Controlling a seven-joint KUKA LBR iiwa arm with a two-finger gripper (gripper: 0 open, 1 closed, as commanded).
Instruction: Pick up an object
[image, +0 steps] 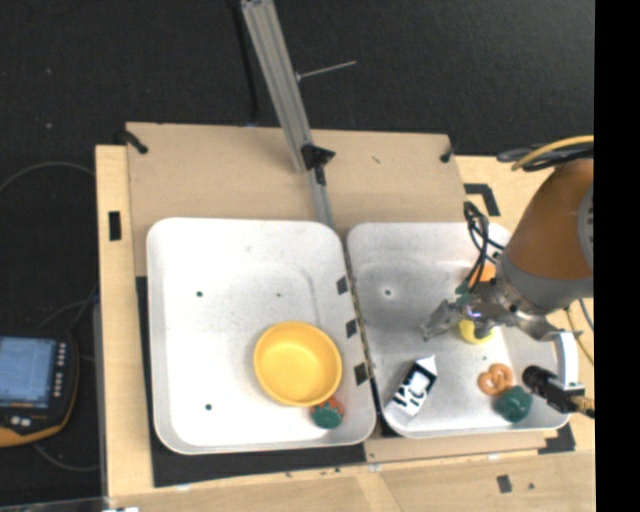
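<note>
Smooth yellow plastic bowl (297, 362), scuffed matt white bins (240, 262)

Two white bins (200, 260), one yellow bowl (297, 362), two green objects (515, 404), one orange pretzel (494, 379)

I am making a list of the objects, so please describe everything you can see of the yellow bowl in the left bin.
The yellow bowl is round, evenly yellow and looks like smooth plastic. It stands upright with its opening upward, and nothing shows inside it. It rests on the floor of the left white bin, toward that bin's near right corner. A small green and red object lies right at its near rim; whether they touch cannot be told.
</note>
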